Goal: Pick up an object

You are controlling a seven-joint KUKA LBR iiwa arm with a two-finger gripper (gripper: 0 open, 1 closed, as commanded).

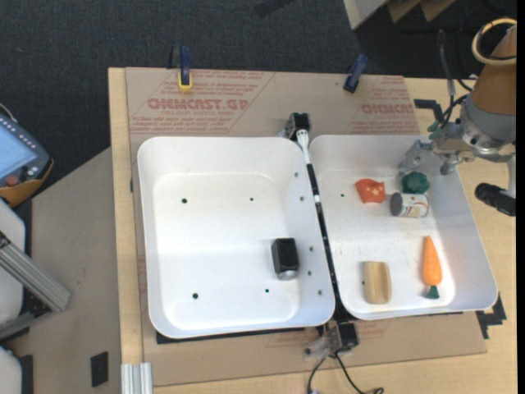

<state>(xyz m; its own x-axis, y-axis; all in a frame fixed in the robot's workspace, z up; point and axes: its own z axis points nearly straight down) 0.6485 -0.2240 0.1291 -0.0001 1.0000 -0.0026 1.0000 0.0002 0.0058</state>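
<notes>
Camera view. The gripper [428,156] hangs at the far right corner of the right bin [480,245], directly above a small green object [416,181]; whether it is spread or pressed together cannot be told from this slant, and nothing is seen pinched in it. Taking the green object as landmark: a grey-and-white can [409,205] lies on its side just in front of it, apparently touching; a red block [370,190] sits near its left; an orange carrot [431,265] lies further toward the near rim; a tan block [376,281] rests to the carrot's left. Well apart, across the divider, a black object [285,257] sits in the left bin [164,220]. Both bins rest on the counter [246,97].

The likely target is the green object, though its outline is blurred and its shape uncertain. Risks from here: the can crowds the target, so a descent could strike the can's side, roll it, or nudge the green object aside. The bin's raised wall nearby may also block the gripper, producing a close on nothing.
</notes>
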